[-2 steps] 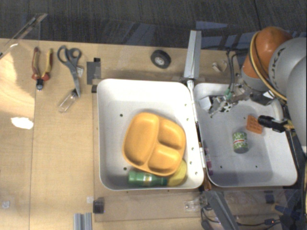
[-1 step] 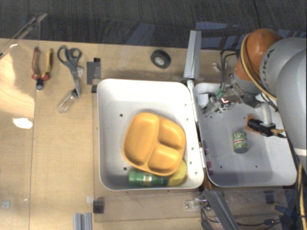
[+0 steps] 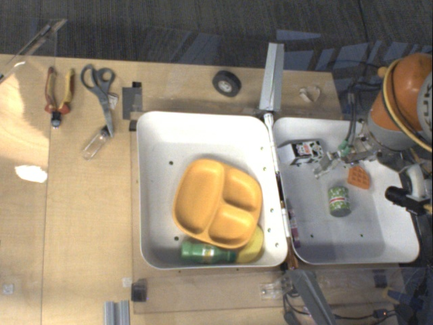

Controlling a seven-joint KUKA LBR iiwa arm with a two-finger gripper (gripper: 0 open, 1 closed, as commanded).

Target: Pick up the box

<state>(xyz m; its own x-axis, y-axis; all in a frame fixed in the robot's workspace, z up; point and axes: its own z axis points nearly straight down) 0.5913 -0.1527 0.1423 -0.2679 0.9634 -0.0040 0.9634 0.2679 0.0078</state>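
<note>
The box [image 3: 306, 149] is small, black and white with a red mark. It lies flat in the far left part of the right bin [image 3: 392, 249]. My gripper [image 3: 336, 160] hangs low over that bin, just right of the box and slightly nearer the front. Nothing shows in it. The grey arm with its orange band [image 3: 404, 93] comes in from the right edge.
A green can [image 3: 338, 200] and an orange waffle-shaped piece [image 3: 359, 177] lie in the right bin close to the gripper. The left bin [image 3: 155, 181] holds a yellow divided plate [image 3: 218, 202], a green bottle [image 3: 201, 252] and a yellow item [image 3: 252, 246]. Scissors [image 3: 101, 90], pliers [image 3: 57, 93] and a tape roll [image 3: 226, 82] rest on the bench.
</note>
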